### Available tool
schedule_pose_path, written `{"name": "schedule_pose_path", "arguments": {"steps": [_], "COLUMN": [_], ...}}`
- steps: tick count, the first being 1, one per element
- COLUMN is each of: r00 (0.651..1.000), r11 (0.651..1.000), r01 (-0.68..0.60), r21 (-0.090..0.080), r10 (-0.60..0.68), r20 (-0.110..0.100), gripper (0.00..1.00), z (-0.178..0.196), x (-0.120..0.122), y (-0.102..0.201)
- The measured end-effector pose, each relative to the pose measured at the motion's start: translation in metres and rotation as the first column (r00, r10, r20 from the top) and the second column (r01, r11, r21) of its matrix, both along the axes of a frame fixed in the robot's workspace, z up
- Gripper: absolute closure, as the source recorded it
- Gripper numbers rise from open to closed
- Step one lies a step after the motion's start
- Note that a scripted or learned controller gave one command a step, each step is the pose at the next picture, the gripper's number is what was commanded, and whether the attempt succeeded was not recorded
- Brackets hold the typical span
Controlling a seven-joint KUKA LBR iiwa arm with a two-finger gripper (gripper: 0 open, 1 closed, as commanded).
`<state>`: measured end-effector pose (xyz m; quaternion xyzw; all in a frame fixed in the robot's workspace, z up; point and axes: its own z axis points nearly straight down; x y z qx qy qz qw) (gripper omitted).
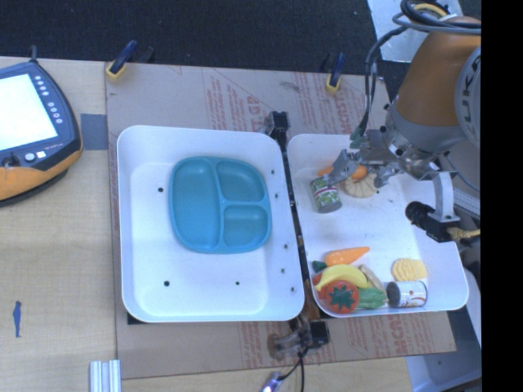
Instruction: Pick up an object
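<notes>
Gripper (357, 168) positioned low at far end of right bin (437, 251), over an orange toy (353, 171) and a tan cookie (359, 188); grip state cannot be determined. Small can (326, 195) lies just left. Blue tray (220, 203) occupies left bin (147, 284).

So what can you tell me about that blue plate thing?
The blue plate is a light blue tray with rounded corners, split into three sections: one long one on the left, two smaller ones on the right. It looks like smooth plastic. It lies flat, slightly turned, in the left white bin, toward the bin's back. Its sections hold nothing, and only the bin floor touches it.
</notes>
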<state>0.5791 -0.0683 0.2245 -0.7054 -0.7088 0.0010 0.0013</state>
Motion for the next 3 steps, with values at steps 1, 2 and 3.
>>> {"name": "schedule_pose_path", "arguments": {"steps": [1, 2, 3], "r00": [1.000, 1.000, 1.000], "r11": [1.000, 1.000, 1.000], "r01": [0.002, 0.000, 0.001], "r21": [-0.001, -0.001, 0.001], "r10": [-0.002, 0.000, -0.001], "r20": [-0.003, -0.003, 0.001], "gripper": [0.00, 1.00, 1.00], "z": [-0.113, -0.102, -0.032], "x": [0.032, 0.033, -0.002], "y": [-0.061, -0.061, -0.019]}}
